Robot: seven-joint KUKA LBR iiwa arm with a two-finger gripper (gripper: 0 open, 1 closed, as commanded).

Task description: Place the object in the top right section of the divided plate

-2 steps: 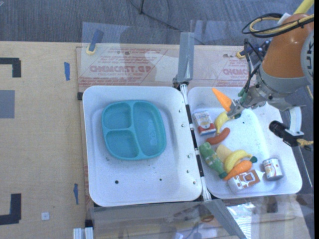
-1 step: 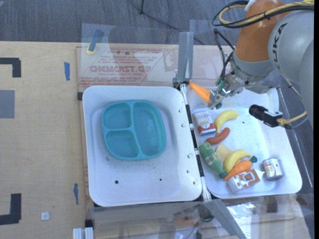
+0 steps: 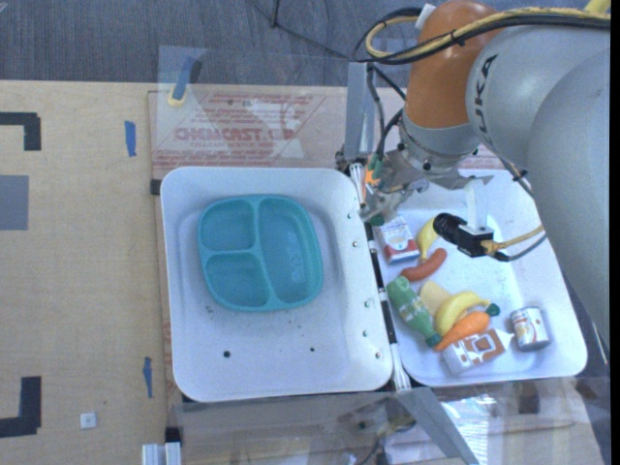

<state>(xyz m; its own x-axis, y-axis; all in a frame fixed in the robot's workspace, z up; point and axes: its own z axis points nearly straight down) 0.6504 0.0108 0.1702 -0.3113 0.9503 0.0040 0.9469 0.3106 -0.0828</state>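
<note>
We see the teal three-section plastic plate (image 3: 260,252) lying in the left white bin (image 3: 184,356). The gripper (image 3: 380,190) hangs at twelve o'clock of the right white bin (image 3: 567,347) (toy food heaped below); its jaws' state we cannot tell.

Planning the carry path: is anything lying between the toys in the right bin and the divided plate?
Nothing lies loose between them. The raised rims where the two bins meet run between the toys and the teal divided plate.
</note>
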